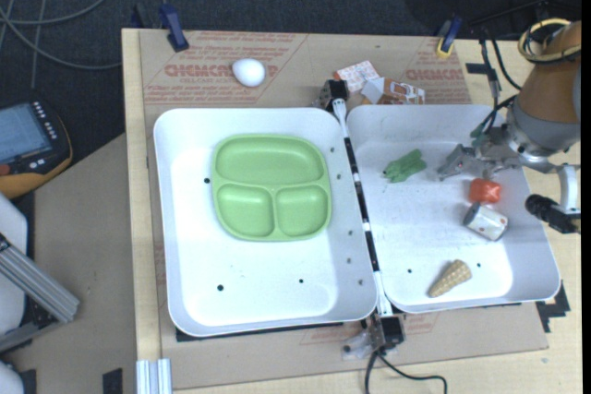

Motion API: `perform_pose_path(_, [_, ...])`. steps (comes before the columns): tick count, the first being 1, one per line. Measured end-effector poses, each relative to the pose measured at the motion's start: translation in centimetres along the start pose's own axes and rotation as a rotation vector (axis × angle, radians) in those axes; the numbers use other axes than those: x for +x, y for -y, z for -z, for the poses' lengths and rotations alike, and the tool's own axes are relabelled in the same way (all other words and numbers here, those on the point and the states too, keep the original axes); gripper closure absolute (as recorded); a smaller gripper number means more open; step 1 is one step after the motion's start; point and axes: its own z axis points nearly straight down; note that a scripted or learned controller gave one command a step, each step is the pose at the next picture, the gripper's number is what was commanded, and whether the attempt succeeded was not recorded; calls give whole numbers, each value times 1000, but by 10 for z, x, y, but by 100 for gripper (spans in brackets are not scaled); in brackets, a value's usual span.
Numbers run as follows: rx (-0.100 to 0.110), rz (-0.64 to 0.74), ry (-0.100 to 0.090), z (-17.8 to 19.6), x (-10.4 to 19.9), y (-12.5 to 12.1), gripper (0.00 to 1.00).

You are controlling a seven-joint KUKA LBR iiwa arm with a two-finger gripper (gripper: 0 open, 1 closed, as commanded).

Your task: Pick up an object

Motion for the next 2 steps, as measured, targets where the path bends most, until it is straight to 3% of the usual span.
perform_pose_path(1, [1,-5,8,-1,13,39,0])
perform_pose_path(2, [-1,-6,8,9,13,38,100])
